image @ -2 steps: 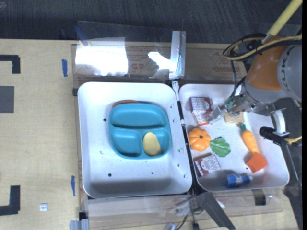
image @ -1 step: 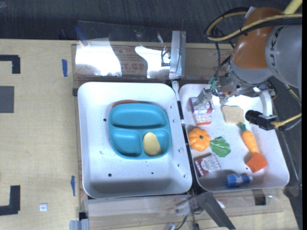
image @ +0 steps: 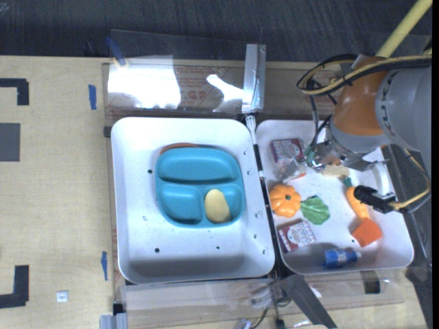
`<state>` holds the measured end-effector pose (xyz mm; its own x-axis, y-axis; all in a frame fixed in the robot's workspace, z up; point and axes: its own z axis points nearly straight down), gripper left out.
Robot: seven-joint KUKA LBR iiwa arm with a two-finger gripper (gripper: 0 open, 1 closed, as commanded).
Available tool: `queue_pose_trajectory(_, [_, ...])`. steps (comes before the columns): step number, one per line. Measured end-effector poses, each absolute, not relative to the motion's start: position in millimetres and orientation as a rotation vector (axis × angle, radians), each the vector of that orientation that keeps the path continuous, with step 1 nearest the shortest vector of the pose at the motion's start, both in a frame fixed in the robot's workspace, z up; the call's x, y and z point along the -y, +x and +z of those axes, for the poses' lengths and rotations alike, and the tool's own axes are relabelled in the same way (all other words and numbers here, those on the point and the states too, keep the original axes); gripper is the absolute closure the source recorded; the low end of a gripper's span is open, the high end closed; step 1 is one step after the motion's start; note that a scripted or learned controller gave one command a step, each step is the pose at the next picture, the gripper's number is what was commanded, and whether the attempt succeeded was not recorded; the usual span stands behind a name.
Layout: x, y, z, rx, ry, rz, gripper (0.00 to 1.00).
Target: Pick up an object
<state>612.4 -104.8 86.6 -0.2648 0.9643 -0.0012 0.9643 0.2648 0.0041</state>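
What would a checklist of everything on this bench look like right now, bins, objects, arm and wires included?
Surface: a tan bench bears two shallow white bins, the left bin and the right bin.
Job's things: right bin holds a small orange pumpkin, a green leaf piece, two red packets, a blue tube, an orange block.
Clutter: left bin holds a blue divided tray with a yellow egg-shaped item in its lower right compartment.
Grippers: the gripper sits over the right bin's upper part; nothing seen between its fingers.
Cables: black and yellow cable loops by the arm's wrist.
Surroundings: a clear panel behind the bins; dark floor beyond.
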Motion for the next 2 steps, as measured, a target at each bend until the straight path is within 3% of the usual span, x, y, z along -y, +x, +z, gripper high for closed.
queue_pose_trajectory(1, [105.7,612.7,95.5,-2.492,1.904,0.003,1.00])
queue_pose_trajectory(2, [56.0,668.3,186.9,-2.516,1.875,0.005,1.00])
